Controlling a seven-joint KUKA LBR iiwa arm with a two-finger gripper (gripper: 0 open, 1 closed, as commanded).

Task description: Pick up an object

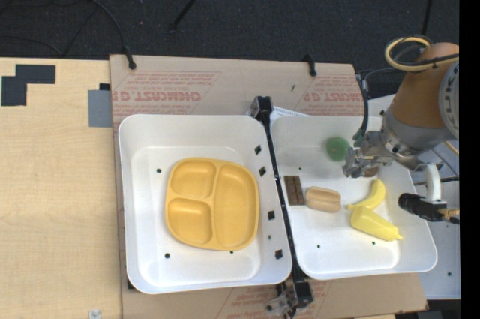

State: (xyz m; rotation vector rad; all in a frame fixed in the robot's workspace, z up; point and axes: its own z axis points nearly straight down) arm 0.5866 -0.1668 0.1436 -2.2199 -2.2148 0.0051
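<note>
Looking left to right across the bench: pale wooden tabletop (52,182) at far left, with dark patches near its upper edge. Next, a cardboard sheet (225,88) printed in red lettering, lying under both bins. On it, the left bin (142,152), shallow and white, holding a yellow divided plate (212,203) with three compartments, lying flat near the bin's middle. Between the bins, a black clamp strip (274,182) running top to bottom.

In the right bin (330,265): a small dark brown block (294,190) just right of the divider, touching or nearly touching a tan wooden block (323,200) beside it. Above these, a green ball (337,148) near the bin's upper middle. Further right, a yellow banana (372,196), curved, with a yellow wedge-shaped piece (375,225) just below it, close or touching.

Hanging over the right bin's upper right part, the gripper (361,164), just right of the green ball and just above the banana's upper end. Cannot tell how far apart the gripper stands, nor whether anything is held. Behind it, the grey arm (420,130) with its orange band (420,96), reaching in from the right.
</note>
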